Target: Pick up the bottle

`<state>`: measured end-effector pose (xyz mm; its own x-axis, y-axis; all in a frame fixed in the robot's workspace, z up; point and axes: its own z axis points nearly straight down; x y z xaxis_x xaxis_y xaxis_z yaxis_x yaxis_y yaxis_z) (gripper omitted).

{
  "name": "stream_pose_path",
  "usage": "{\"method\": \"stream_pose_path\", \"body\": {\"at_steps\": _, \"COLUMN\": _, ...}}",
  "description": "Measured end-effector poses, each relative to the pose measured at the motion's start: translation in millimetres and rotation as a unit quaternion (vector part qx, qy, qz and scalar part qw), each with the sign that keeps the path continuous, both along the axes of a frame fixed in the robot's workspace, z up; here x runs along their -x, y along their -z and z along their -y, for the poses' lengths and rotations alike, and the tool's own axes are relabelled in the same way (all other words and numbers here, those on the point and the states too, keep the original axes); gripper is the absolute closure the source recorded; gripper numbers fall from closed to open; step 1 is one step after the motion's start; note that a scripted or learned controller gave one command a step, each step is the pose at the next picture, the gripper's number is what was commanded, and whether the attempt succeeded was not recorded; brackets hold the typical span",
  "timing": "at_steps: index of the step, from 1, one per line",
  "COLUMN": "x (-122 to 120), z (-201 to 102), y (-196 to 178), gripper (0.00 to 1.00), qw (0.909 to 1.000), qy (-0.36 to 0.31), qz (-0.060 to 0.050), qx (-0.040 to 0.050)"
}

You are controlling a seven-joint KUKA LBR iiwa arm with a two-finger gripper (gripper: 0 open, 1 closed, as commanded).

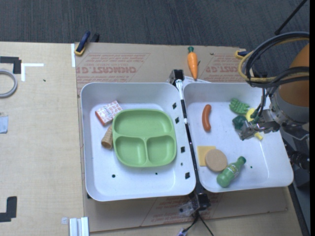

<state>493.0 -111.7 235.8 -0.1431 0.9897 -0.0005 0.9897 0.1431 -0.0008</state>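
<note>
I see the small green plastic bottle [231, 171] lying tilted in the right white bin [275, 173], near its front wall, touching a round tan cracker [215, 160]. My end effector [248, 128] hovers further back, beside a green leafy toy [239, 106]; I cannot tell how its fingers stand

This looks like a robotics lab. A bench [39, 146] covered with flattened printed cardboard [118, 64] carries two shallow white bins [93, 146] clipped side by side. They hold play items: a green divided plate [145, 137], a toy sausage [206, 117], a toy carrot [192, 62]. Black tape marks [11, 63] sit on the bench, thick cables [268, 48] loop above a grey robot arm [293, 95], and dark carpet [147, 9] lies beyond.
</note>
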Motion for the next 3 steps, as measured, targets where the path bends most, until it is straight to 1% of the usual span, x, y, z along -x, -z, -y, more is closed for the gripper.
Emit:
{"method": "stream_pose_path", "body": {"at_steps": 1, "x": 12.3, "z": 24.3, "y": -7.6, "gripper": 1.0, "qw": 0.9804, "qy": -0.197, "qz": 0.001, "qx": 0.0}}
{"method": "stream_pose_path", "body": {"at_steps": 2, "x": 15.7, "z": 8.4, "y": 89.7, "gripper": 1.0, "qw": 0.9806, "qy": -0.196, "qz": 0.0, "qx": -0.0004}}
{"method": "stream_pose_path", "body": {"at_steps": 3, "x": 15.5, "z": -75.9, "y": 43.8, "gripper": 1.0, "qw": 0.9914, "qy": -0.131, "qz": 0.0, "qx": -0.0001}}
